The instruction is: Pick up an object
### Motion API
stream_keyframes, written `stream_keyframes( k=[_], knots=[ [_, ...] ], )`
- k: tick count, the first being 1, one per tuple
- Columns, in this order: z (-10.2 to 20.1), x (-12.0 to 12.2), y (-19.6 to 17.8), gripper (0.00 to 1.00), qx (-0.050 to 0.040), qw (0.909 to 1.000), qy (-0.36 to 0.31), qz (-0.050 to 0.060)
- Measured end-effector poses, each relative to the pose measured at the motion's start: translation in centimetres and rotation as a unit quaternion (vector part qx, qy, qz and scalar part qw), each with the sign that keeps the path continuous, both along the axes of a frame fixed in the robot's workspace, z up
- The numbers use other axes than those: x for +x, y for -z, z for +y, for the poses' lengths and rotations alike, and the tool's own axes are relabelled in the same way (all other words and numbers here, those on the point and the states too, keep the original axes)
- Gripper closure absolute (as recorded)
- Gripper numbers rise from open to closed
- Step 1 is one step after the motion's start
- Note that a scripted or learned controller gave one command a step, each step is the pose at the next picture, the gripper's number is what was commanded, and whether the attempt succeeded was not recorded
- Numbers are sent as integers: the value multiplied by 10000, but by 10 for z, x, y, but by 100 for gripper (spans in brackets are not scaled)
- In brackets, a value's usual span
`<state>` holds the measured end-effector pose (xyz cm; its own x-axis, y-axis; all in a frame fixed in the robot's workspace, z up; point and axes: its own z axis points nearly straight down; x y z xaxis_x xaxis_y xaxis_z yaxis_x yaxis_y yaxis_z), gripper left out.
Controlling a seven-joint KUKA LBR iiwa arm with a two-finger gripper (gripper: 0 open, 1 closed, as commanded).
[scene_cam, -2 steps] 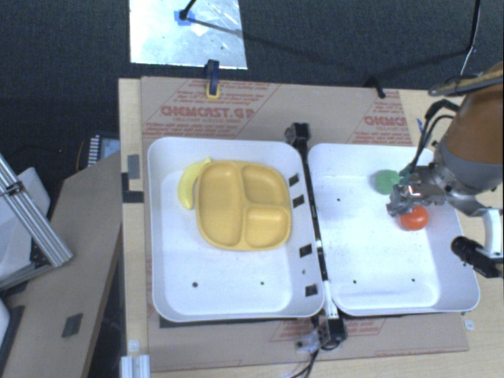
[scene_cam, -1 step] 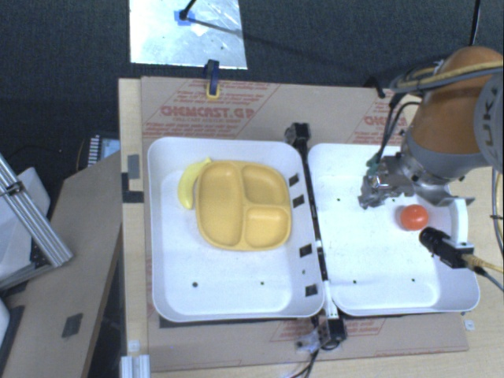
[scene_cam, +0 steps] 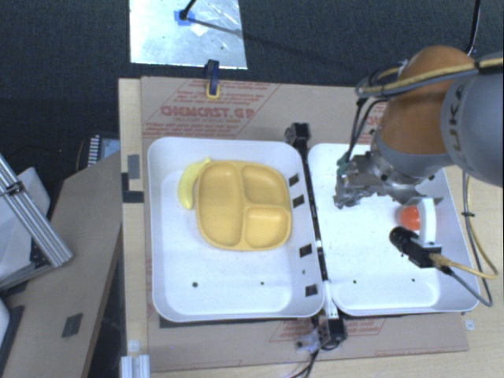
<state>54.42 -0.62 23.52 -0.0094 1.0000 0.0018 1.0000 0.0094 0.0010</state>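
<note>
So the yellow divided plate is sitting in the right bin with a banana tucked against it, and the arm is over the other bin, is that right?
Not quite. The camera view shows the yellow divided plate in the left bin, with the banana tucked against its left edge. The arm is over the right bin.

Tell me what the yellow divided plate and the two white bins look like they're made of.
Yellow divided plate: likely molded plastic; smooth, matte, rounded compartments with soft sheen. Left bin and right bin: seemingly thin formed plastic, smooth white, rounded rims; cannot be sure.
</note>
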Motion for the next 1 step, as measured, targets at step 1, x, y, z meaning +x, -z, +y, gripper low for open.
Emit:
stream_keyframes(
  k=[1],
  knots=[
    [46, 13, 11, 100, -3, 10000, 1, -2]
  ],
)
